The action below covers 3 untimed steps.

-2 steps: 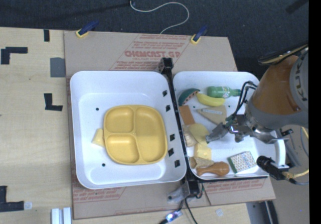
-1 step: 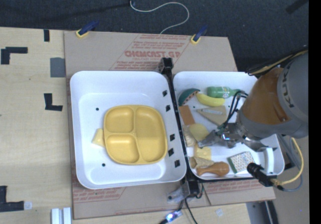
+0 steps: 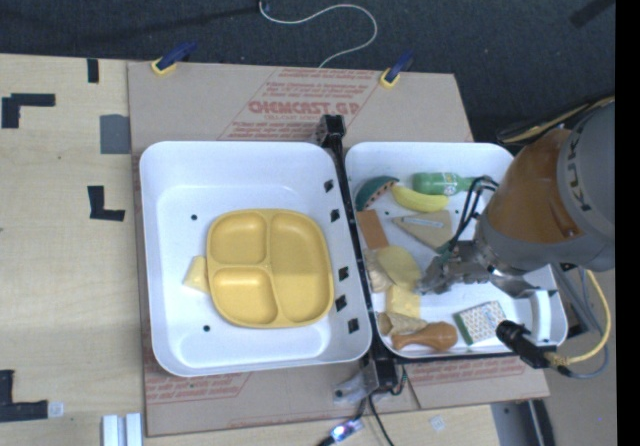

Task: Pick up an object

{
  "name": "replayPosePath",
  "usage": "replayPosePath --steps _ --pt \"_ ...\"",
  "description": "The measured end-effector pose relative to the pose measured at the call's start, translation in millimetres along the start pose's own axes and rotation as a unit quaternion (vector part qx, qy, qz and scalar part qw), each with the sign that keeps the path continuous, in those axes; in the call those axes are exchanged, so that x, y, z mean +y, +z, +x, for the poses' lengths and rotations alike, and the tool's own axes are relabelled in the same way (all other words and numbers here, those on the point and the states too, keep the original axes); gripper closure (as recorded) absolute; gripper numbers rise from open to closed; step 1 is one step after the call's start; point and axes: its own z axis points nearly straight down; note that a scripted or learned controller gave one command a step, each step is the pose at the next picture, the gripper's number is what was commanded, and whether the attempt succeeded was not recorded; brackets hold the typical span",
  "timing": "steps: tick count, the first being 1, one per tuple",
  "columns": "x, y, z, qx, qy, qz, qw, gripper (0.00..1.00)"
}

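Observation:
The right bin (image 3: 470, 152) holds several food toys: a yellow banana (image 3: 419, 199), a green bottle (image 3: 437, 181), a watermelon slice (image 3: 373, 190), a brown block (image 3: 371, 230), pale cheese pieces (image 3: 397, 264) and a brown drumstick (image 3: 425, 337). A checked green-white packet (image 3: 479, 321) lies at the front right. My gripper (image 3: 440, 274) reaches down into the middle of this bin, just right of the cheese pieces. Nothing shows between its tips.
The left bin (image 3: 165, 234) carries a yellow divided plate (image 3: 269, 267) with a pale yellow wedge (image 3: 195, 274) at its left edge. A black divider (image 3: 345, 234) separates the bins. A white cable (image 3: 320, 19) loops behind the cardboard base.

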Motion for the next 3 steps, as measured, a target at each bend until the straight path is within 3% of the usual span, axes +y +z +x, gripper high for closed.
replayPosePath --steps 2,3 --pt "-2.8 -103.1 -0.1 -0.001 0.000 -0.002 1.0000 1.00" --pt "-2.3 -121.7 0.6 0.000 0.000 -0.001 1.0000 1.00"
